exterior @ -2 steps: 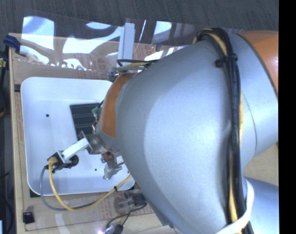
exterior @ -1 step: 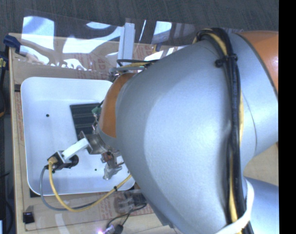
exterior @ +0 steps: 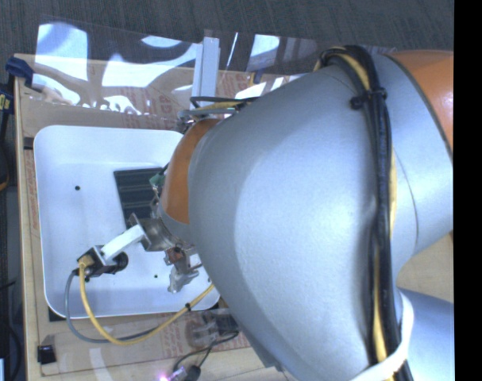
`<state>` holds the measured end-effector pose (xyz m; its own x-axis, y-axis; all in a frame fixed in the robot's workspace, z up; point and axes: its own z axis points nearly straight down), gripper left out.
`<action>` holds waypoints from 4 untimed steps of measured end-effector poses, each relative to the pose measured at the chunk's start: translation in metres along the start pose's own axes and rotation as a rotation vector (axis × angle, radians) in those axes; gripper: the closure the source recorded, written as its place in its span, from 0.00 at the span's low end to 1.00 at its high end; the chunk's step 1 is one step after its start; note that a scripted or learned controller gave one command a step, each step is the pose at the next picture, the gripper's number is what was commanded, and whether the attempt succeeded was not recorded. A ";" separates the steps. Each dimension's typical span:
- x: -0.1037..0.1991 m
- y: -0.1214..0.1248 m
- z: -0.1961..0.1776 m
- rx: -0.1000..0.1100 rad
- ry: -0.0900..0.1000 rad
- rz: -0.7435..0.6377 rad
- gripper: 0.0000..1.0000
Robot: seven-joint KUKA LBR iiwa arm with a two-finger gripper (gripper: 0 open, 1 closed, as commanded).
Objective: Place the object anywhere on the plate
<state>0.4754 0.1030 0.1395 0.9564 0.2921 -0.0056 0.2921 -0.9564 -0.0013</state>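
Note:
A dark, ribbed rectangular plate (exterior: 137, 187) lies in the left white bin (exterior: 58, 213), toward its middle; its right part is hidden behind the arm. My gripper (exterior: 180, 273) hangs over the bin's near right part, just in front of the plate, below the orange wrist band (exterior: 175, 189). A white bracket with a small black unit (exterior: 106, 259) sticks out leftward from the gripper. I cannot make out any object in the gripper. The big grey arm (exterior: 304, 213) hides the right bin and anything in it.
A yellow cable (exterior: 106, 328) loops from the black unit over the bin's front rim. Two small dark specks (exterior: 78, 187) mark the bin floor. A clear panel (exterior: 129, 62) stands behind the bins. Dark carpet surrounds the bench.

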 end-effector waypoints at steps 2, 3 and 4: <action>0.000 0.000 0.000 0.000 0.000 0.000 0.00; 0.000 0.000 0.000 0.000 0.000 0.000 0.00; 0.000 0.000 0.000 0.000 0.000 0.000 0.00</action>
